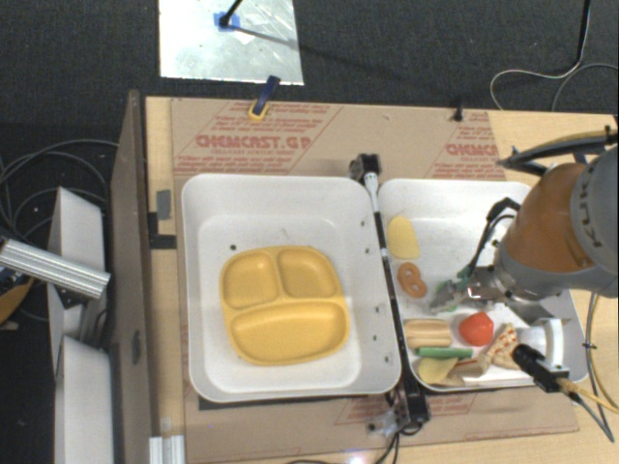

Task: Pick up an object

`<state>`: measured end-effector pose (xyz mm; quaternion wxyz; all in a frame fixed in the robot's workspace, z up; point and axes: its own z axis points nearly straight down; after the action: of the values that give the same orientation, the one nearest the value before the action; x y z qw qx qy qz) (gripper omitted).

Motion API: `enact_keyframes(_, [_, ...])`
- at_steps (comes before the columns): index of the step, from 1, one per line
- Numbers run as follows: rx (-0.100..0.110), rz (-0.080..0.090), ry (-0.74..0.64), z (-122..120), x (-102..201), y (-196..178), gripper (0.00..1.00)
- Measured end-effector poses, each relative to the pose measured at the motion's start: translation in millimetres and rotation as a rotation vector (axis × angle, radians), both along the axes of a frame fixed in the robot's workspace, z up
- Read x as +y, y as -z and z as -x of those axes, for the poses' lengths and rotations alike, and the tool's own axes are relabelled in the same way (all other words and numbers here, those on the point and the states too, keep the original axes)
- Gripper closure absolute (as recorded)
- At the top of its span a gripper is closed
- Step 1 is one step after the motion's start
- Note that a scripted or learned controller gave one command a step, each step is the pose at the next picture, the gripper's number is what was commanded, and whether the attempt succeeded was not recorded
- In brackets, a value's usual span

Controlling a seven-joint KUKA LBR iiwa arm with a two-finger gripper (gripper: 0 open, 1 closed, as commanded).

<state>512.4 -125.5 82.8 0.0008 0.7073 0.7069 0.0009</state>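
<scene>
The arm [566, 225] hides the right bin's [435, 196] far side.

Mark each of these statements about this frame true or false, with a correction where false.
1. The yellow divided tray sits in the left bin. True.
2. The tray's compartments hold toy food. False: the food items lie in the right bin.
3. The gripper is over the right bin. True.
4. The red tomato lies in the left bin. False: it lies in the right bin, near the hot dog bun.
5. The pretzel lies between the jaws. False: it lies apart, left of them.
</scene>
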Motion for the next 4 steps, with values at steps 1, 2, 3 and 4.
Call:
enact_keyframes(1, [-0.011,0.006,-0.005,-77.1,-38.6,-46.8,0.0])
enact_keyframes(2, [0.006,-0.003,-0.006,-36.0,10.7,0.6,0.0])
enact_keyframes(3, [-0.002,0.0,-0.005,-39.1,7.9,-12.8,1.0])
enact_keyframes(4, [-0.01,-0.002,-0.013,-66.7,78.5,-107.7,1.0])
